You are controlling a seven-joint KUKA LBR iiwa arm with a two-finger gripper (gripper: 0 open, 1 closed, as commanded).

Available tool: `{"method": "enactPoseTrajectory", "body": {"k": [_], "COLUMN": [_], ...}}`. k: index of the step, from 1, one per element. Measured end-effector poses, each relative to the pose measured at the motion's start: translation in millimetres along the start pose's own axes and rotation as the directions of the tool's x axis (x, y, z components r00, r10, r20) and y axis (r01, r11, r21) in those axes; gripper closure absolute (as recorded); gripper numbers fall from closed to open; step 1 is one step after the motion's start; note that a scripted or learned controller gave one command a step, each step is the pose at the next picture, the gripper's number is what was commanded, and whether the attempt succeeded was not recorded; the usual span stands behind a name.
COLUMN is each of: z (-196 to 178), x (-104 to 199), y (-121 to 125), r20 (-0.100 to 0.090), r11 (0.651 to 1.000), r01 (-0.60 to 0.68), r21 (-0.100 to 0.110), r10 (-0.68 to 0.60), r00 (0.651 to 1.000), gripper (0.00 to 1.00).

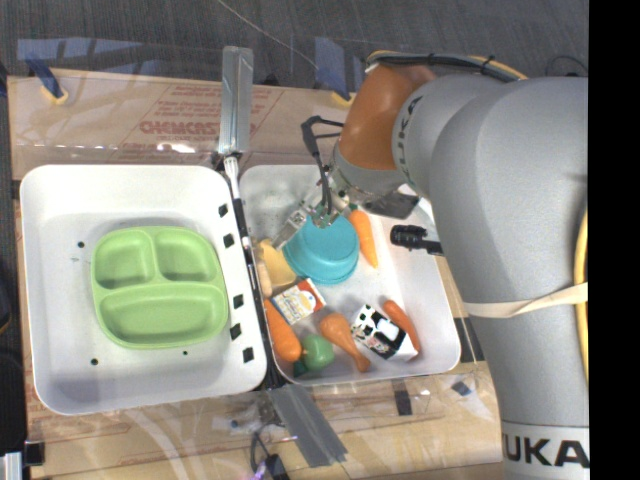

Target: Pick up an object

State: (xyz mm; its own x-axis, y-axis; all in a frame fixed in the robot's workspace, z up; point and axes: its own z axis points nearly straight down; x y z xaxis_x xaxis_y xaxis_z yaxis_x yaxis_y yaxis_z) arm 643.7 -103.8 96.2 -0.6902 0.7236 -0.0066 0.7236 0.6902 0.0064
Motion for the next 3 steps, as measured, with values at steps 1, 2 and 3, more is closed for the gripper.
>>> {"method": "enactPoseTrajectory", "body": {"k": [1, 2, 3], "z": [-1, -9, -66], "x": [-3, 0, -3], "y": [6, 8, -44], "r20": [0.001, -0.001, 0.001], "r11": [0.785, 0.792, 0.631], "r01": [-0.619, -0.61, -0.775], "r21": [0.0, 0.006, 0.009], "r10": [0.619, 0.61, 0.775], "r00": [0.785, 0.792, 0.631], "gripper": [0.0, 1.0, 1.0]}}
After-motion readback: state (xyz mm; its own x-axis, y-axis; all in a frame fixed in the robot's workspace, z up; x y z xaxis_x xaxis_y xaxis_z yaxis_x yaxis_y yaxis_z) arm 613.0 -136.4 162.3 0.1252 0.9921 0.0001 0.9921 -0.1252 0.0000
